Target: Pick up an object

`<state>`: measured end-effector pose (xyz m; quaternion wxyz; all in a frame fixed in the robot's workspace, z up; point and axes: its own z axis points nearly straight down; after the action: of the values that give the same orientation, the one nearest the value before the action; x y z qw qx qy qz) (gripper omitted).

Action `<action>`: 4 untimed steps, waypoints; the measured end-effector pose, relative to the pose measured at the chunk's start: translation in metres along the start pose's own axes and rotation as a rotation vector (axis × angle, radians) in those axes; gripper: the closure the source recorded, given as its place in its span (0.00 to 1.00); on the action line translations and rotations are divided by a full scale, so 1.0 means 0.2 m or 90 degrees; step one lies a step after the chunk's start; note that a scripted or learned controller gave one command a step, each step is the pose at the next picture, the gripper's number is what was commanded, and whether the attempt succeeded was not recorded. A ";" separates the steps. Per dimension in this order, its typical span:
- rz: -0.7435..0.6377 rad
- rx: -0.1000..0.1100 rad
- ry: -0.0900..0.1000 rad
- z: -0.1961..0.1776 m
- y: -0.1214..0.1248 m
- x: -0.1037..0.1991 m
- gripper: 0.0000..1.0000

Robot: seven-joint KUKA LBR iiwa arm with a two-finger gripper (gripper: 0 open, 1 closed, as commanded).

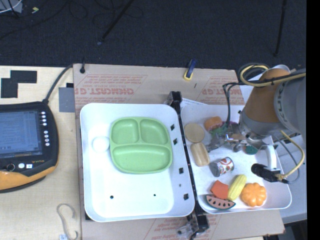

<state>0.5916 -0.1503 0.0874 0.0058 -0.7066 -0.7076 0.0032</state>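
Observation:
The right bin (280,201) holds several toy foods: a tan round piece (194,132), a tan loaf-like piece (200,154), an orange item (213,122), a small can (222,166) lying on its side, a corn cob (237,186), an orange pumpkin (253,194), a red piece (219,188) and a watermelon slice (220,203). My gripper (226,140) is low in this bin, between the orange item and the can, just right of the tan loaf piece. I see nothing lifted by it. The grey arm (270,109) comes in from the right.
The left bin (95,194) holds a green divided plate (140,145) and a small white disc (100,144). A control pendant (22,139) lies at the far left. A blue and yellow clamp (189,70) sits at the back edge, and cables (235,91) loop by the arm.

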 end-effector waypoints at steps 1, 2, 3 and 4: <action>0.002 0.001 0.000 -0.05 0.00 -0.01 1.00; 0.005 -0.007 -0.002 -0.34 0.00 -0.05 1.00; 0.004 -0.008 -0.003 -0.63 0.02 -0.09 1.00; 0.003 -0.005 -0.002 -0.69 0.02 -0.10 1.00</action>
<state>0.5973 -0.1713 0.2253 0.0020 -0.7082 -0.7060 0.0013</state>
